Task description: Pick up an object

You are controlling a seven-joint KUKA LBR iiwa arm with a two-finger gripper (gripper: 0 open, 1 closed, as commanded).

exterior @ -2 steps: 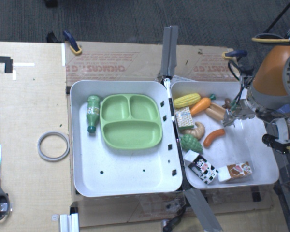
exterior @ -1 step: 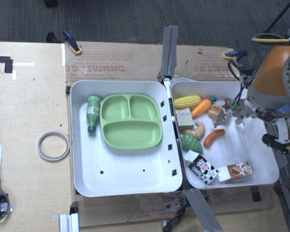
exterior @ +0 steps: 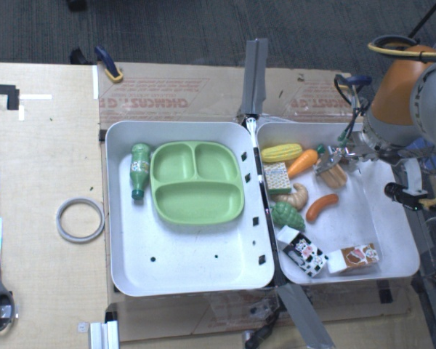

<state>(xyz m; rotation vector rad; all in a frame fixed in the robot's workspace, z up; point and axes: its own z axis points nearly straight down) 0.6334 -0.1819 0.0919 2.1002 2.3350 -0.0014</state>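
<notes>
My gripper (exterior: 339, 156) hangs low over the far part of the right bin (exterior: 392, 231), under the grey arm with the orange band (exterior: 396, 86). Right below it lies a small brown block (exterior: 333, 176), touching or nearly touching the gripper's tip. Beside it to the left lie an orange carrot (exterior: 302, 163) and a yellow corn cob (exterior: 281, 152). A red sausage (exterior: 321, 207) rests a little nearer the front.
The right bin also has a patterned box (exterior: 277, 177), a croissant (exterior: 298, 194), broccoli (exterior: 287, 214), a black-and-white carton (exterior: 306, 256) and a brown-and-white carton (exterior: 354, 257). In the left bin (exterior: 131, 267) sit a green divided plate (exterior: 197, 182) and a green bottle (exterior: 139, 169).
</notes>
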